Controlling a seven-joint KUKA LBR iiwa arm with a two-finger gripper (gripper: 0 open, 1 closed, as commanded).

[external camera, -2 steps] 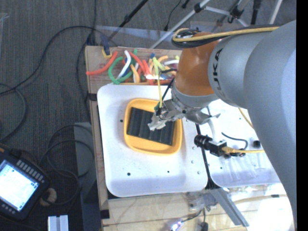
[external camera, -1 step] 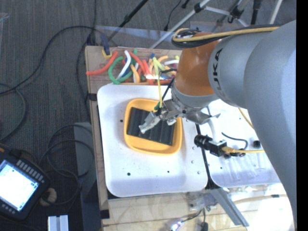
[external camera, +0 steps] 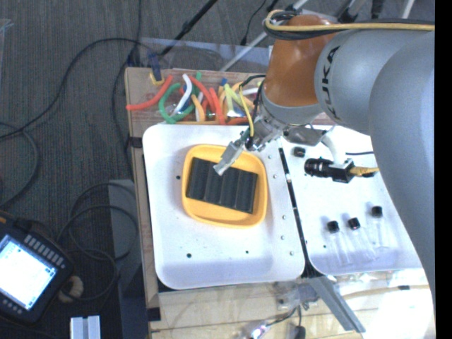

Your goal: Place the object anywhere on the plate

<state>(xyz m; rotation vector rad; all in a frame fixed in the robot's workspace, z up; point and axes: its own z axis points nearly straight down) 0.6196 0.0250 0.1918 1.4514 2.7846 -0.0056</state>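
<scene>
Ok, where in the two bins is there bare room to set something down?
Left bin: bare floor along the near edge below the yellow plate, plus a strip along its left side. The plate is covered by a black ridged object. Right bin: small black parts crowd it; the arm overhangs its far end.

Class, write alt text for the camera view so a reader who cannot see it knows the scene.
A dark ribbed block lies on a yellow plate in the left white bin, with the robot's gripper just above the block's upper edge. The right bin holds small black parts, and coloured cables lie behind.
</scene>
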